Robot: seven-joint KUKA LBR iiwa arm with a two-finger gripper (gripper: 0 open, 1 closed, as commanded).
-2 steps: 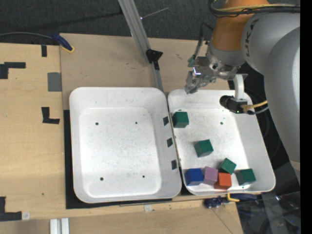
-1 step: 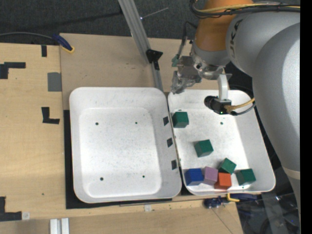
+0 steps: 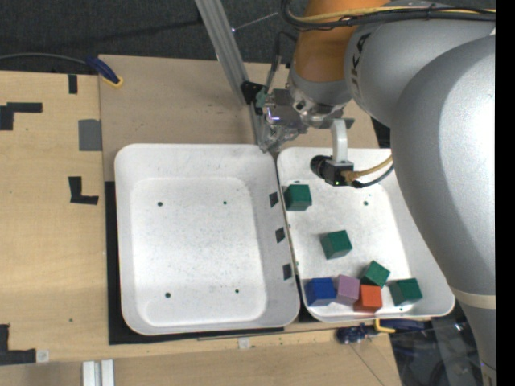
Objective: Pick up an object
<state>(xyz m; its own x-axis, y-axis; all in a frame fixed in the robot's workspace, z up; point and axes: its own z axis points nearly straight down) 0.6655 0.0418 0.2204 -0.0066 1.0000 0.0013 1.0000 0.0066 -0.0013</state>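
Note:
Several small blocks lie in the right bin (image 3: 366, 215). One green block (image 3: 298, 196) sits near its far left side, and another green block (image 3: 335, 243) lies mid-bin. A blue block (image 3: 320, 290), a purple block (image 3: 348, 288), an orange block (image 3: 369, 297) and two more green blocks (image 3: 375, 274) (image 3: 405, 290) cluster at the near edge. My gripper (image 3: 270, 137) hangs at the far end of the ridge between the two bins, up and left of the nearest green block, with no block seen in it.
The left bin (image 3: 129, 167) lies beside the right one. A slanted metal bar (image 3: 221, 34) rises behind the gripper. The grey arm (image 3: 451, 135) covers the view's right side. Black tape marks (image 3: 80, 190) dot the wooden bench at left.

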